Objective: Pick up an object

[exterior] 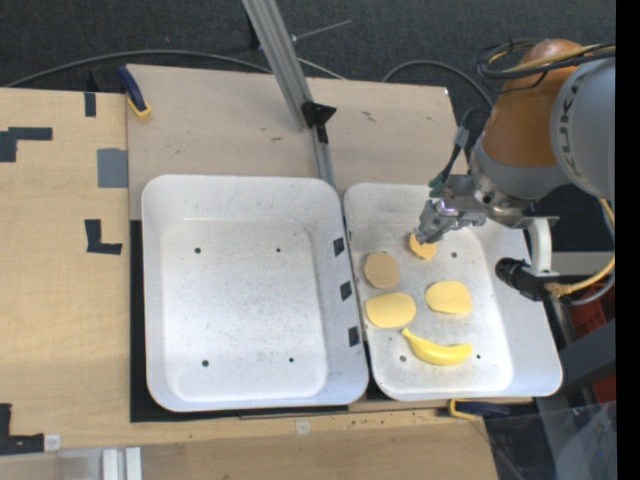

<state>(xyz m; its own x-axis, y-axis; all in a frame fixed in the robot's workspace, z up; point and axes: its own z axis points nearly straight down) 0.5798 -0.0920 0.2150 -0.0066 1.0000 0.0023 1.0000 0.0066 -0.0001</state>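
Where tool hovers, right bin, banana

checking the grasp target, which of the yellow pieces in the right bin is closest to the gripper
The small yellow piece right under the gripper, at the far end of the cluster; the other yellow pieces lie nearer the camera.

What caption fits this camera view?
Gripper poised over a yellow piece in the right bin, near a banana.

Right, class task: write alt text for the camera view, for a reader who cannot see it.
A grey robot arm reaches in from the right, its gripper right above a small yellow piece in the right-hand white bin. That bin also holds a tan disc, two yellow rounds and a toy banana; the left bin sits alongside.
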